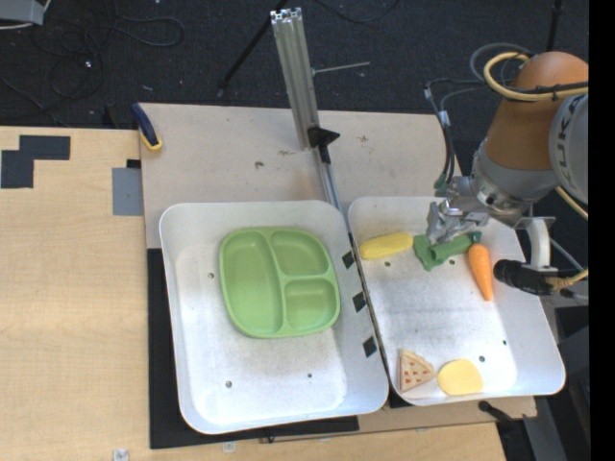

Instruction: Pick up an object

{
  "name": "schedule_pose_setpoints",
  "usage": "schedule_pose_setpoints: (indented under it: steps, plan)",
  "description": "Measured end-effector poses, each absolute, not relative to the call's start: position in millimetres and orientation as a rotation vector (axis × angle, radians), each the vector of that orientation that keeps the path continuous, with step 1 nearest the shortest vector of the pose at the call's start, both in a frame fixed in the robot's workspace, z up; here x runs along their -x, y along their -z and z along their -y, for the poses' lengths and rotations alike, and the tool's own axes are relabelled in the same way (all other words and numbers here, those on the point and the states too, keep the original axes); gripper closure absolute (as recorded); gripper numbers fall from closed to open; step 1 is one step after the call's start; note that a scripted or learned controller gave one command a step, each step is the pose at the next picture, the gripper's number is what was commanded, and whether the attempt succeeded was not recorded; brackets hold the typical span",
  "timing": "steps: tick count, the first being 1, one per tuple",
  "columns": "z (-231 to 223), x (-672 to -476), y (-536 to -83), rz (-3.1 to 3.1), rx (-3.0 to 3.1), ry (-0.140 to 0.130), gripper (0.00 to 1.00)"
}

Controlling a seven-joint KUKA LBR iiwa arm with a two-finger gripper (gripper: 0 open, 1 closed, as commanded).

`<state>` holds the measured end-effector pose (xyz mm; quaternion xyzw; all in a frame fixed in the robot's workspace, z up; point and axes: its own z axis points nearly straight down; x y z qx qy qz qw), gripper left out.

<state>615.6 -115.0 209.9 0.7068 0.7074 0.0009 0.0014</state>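
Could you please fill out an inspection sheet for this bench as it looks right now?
Surface: two white bins, left bin and right bin.
Job's things: right bin holds corn cob, green piece, carrot, pizza slice, yellow round piece.
Clutter: green divided plate in left bin.
Grippers: tool down at the green piece; grasp unclear.
Cables: yellow loop by the arm; dark leads on floor.
Surroundings: metal post behind bins.

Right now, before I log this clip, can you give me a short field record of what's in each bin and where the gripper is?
left bin: green divided plastic plate
right bin: yellow corn cob, green block, orange carrot, pizza slice toy, round yellow piece
gripper: low over the green block, at the right bin's far end
grasp: cannot tell
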Motion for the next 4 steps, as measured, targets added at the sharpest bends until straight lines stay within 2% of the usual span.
schedule_pose_setpoints:
  steps: [1,2,3,4]
  plan:
    - [116.1,-615.9,-229.9,-2.222,-2.22,-0.001,1.0]
    - [69.9,-600.6,-219.0,-2.229,-2.221,0.004,1.0]
    - [11.8,-585.6,-228.0,-2.232,-2.218,0.001,1.0]
    - [-44.0,-561.5,-226.0,-2.231,-2.219,0.004,1.0]
